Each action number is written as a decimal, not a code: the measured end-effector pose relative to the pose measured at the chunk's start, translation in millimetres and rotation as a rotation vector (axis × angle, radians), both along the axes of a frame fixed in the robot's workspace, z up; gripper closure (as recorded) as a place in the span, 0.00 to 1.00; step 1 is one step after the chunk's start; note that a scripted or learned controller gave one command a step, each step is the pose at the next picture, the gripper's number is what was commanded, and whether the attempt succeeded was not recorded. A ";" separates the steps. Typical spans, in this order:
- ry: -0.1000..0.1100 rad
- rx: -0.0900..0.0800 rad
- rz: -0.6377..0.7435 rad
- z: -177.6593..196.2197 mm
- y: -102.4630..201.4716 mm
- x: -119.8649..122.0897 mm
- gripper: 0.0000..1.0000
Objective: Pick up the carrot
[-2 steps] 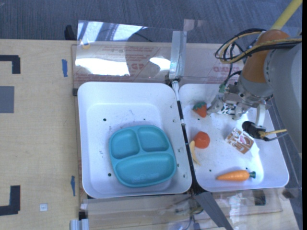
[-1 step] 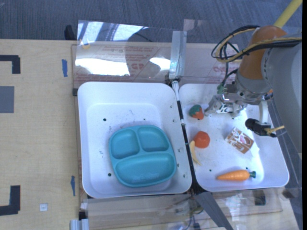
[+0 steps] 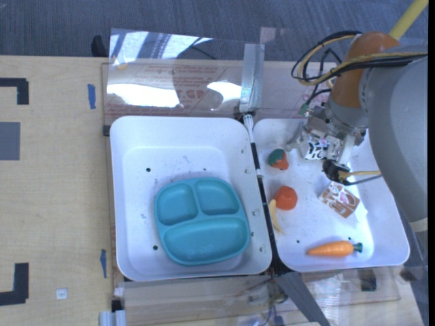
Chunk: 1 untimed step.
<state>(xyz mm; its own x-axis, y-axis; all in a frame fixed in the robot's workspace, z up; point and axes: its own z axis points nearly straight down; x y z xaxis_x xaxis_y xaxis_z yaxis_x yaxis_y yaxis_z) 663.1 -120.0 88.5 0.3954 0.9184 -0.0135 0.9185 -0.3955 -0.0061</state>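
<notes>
The carrot [image 3: 331, 249] is orange with a green top and lies flat near the front edge of the right bin [image 3: 391, 246], its green end pointing right. My gripper [image 3: 318, 143] hangs over the back part of that bin, well behind the carrot and apart from it. The grey arm with its orange band reaches in from the upper right.
The right bin also holds a green and orange toy [image 3: 276, 158], a round orange-red piece [image 3: 286, 197], a pale yellow piece [image 3: 273, 212] and a brown packet [image 3: 340, 200]. A blue divided plate [image 3: 201, 221] sits in the left bin [image 3: 129, 141]. A clear panel [image 3: 170, 77] stands behind the bins.
</notes>
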 end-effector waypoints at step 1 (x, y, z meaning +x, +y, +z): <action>0.014 0.015 0.088 -2.4 -8.7 -1.5 0.00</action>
